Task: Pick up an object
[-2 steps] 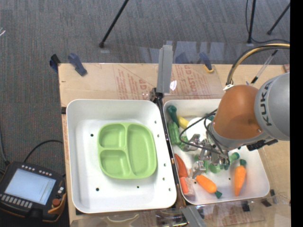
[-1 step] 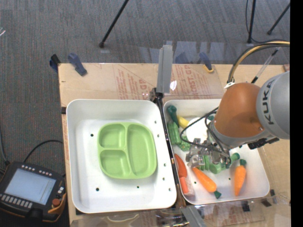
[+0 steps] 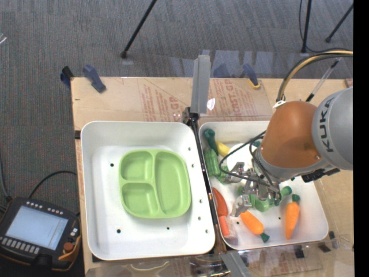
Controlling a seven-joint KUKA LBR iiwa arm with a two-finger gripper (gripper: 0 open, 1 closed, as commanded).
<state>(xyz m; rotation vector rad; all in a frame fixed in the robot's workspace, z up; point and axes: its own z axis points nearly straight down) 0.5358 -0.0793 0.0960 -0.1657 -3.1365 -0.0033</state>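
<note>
Target candidates located in right bin (image 3: 320,215): 2 orange toy carrots with green tops, 1 (image 3: 252,222) lying on a slant near the front wall, the other (image 3: 292,216) nearly upright in view toward the right wall. Both well formed, tapered, smooth, apparently moulded plastic. Small green item (image 3: 263,202) sits between them, directly under the tool; exact shape not resolvable. Along the left wall of the same bin: red-orange elongated piece (image 3: 219,201), long green vegetable (image 3: 212,164), yellow piece (image 3: 223,149), dark green piece (image 3: 209,134) at the rear.

Gripper (image 3: 252,190) lowered into the middle of the right bin, metallic linkage and cabling visible, close above or against the green item. Finger state: cannot tell; contact with any object not confirmable. No object seen lifted clear of the bin floor.

Progress, as judged: approach and descent complete or nearly so; closing, lift and retention check remaining. Pick not yet demonstrated.

Arm (image 3: 340,131) grey, smooth, cylindrical, with glossy orange rounded band (image 3: 291,134) above the wrist, hiding part of the bin's rear area.

Left bin (image 3: 95,235): shallow, white, rounded corners, matte plastic, holding 1 light green divided plate (image 3: 154,183) with 3 compartments, nothing seen in them. Both bins resting side by side, touching at the centre, on plywood bench (image 3: 132,97). Teach pendant (image 3: 37,229) on carpet at lower left.
</note>
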